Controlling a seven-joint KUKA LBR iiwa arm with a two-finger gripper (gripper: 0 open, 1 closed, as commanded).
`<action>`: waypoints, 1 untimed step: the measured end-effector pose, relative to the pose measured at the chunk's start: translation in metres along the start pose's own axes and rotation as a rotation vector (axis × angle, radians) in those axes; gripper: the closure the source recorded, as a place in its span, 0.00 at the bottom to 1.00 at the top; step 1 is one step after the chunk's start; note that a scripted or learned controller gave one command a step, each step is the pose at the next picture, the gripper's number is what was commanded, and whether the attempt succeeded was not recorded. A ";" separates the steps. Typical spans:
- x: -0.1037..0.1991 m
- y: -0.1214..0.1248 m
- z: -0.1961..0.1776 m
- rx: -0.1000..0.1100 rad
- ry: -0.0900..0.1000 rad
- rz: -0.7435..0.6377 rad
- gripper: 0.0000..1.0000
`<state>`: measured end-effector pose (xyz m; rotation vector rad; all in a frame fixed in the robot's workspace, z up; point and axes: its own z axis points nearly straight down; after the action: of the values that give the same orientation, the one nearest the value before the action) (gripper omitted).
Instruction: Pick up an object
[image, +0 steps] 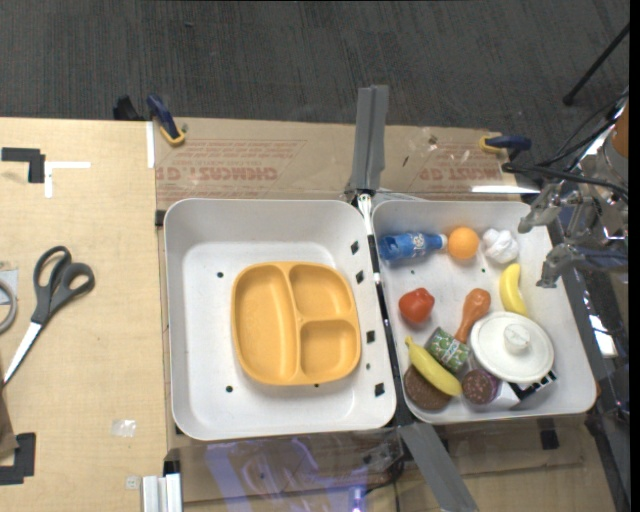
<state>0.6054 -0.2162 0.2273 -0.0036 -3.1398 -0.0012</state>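
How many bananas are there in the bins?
2, both in the right bin: one banana near its right wall, another at the front by the white lid. Others may be hidden.

Glossy plastic tray (296, 322), matt wooden bench (90, 390)

- The light is bright and even, coming from above.
- The white bins (180, 330) look shiny and very pale.
- Shadows are soft and small.
- The picture is a little fuzzy.
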 end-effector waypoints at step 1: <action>0.030 0.016 0.101 0.000 -0.006 0.094 0.00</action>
<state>0.5749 -0.1997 0.1260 -0.1507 -3.1418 -0.0003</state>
